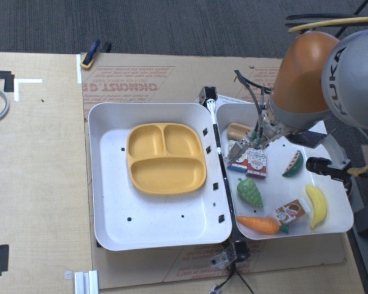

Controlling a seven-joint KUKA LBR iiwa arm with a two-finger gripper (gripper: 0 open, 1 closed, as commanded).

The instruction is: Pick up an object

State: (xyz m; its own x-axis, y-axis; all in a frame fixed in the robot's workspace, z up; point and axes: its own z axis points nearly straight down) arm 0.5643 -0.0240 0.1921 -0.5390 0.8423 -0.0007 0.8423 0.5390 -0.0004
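In the right bin [338, 224], near its left wall, the gripper [248, 144] hangs low over a cluster of small things, reaching in under the arm's [319, 78] orange band. Whether anything sits between its fingers I cannot tell; they are too small and dark against the clutter to read. Directly below it lies a small red-and-white carton [256, 163], with a blue-edged flat piece [236, 166] touching its left side. Just beyond the gripper, toward the far left corner of the bin, a tan cylinder [237, 130] lies on its side.

Nearer the camera a green bunch of grapes [249, 192] sits just beside the carton. An orange carrot [259, 225] lies along the near wall, touching a second small carton [291, 212] with a brown and white face. A yellow banana [317, 206] lies at the right end of the bin, and a green watermelon slice [293, 164] rests between it and the gripper. A black fitting [324, 166] on the arm juts out over the right rim.

The left bin [104, 182] holds a yellow divided plate [166, 158], well apart from the gripper. The clamped walls between the bins separate the two.
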